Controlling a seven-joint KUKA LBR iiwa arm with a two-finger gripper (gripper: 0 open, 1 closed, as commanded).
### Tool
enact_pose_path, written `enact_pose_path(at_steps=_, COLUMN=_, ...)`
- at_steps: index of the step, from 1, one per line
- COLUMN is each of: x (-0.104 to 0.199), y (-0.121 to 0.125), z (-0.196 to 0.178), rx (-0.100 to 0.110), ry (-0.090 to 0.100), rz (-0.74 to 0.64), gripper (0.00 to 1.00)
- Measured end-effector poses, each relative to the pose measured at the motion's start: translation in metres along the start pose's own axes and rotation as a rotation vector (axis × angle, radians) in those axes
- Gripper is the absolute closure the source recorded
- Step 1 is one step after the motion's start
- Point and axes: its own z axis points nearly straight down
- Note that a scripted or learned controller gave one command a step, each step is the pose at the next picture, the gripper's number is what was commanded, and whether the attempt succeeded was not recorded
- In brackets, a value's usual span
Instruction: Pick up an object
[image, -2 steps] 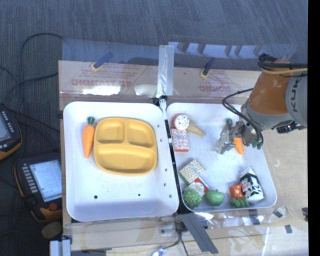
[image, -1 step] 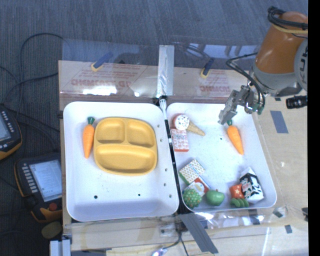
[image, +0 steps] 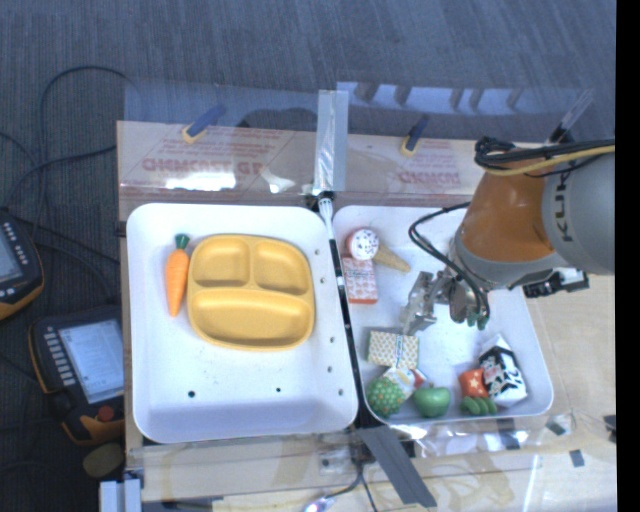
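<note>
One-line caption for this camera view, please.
Gripper hovers over toy food in the right bin; yellow tray and carrot lie in the left.

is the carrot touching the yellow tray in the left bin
Apart. The camera view shows the carrot lying beside the left edge of the yellow tray, with a thin strip of the white bin floor visible between them.

Table: two white bins side by side; right bin beneath pincer, left bin beyond.

Gripper low, angled left, arm from right
</note>
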Motion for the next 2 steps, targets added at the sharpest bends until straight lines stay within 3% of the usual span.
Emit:
enact_pose_path(at_steps=1, x=0.000, y=0.000, z=0.000, rx=0.000, ry=0.000, rz=0.000, gripper=0.00)
enact_pose_path(at_steps=2, x=0.048, y=-0.091, z=0.007, rx=-0.001, ry=-0.013, rz=-0.034, gripper=0.00)
